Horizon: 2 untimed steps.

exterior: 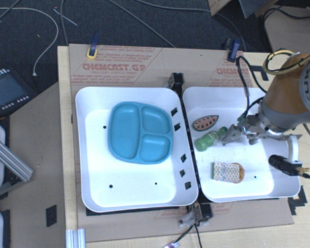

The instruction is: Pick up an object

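In the right bin, nearest the camera: a flat tan packet, patterned, lying alone. Beyond it a green bottle on its side, its pale cap end just at the pincer; whether the pincer is clenched or released, cannot tell. Just past the bottle, a flat watermelon slice, reddish with dark seeds. Left bin: a blue tray, smooth plastic, three compartments, rounded corners. Both bins shallow, white, on a cardboard-covered tabletop. Arm over right bin's far side.
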Each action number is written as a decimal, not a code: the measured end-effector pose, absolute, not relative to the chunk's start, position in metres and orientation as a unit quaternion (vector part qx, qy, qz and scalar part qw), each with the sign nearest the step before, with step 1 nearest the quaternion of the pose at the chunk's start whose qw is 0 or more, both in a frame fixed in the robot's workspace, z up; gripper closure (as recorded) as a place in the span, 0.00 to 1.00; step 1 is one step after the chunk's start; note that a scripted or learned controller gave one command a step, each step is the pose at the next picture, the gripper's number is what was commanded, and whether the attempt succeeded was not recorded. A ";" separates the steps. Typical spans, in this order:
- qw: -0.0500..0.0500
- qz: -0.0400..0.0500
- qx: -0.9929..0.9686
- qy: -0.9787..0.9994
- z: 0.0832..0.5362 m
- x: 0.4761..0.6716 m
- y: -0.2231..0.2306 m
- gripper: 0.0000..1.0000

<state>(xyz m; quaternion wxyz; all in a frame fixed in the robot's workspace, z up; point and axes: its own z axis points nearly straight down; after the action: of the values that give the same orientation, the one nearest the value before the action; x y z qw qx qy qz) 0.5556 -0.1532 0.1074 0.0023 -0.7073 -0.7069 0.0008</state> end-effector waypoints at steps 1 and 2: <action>0.002 0.001 -0.707 -0.707 0.084 0.555 -0.153 0.00; 0.001 0.000 -0.707 -0.707 0.096 0.556 -0.153 1.00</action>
<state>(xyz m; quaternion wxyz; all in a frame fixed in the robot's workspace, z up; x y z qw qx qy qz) 0.5562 -0.1527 0.0960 0.0010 -0.7073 -0.7069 -0.0004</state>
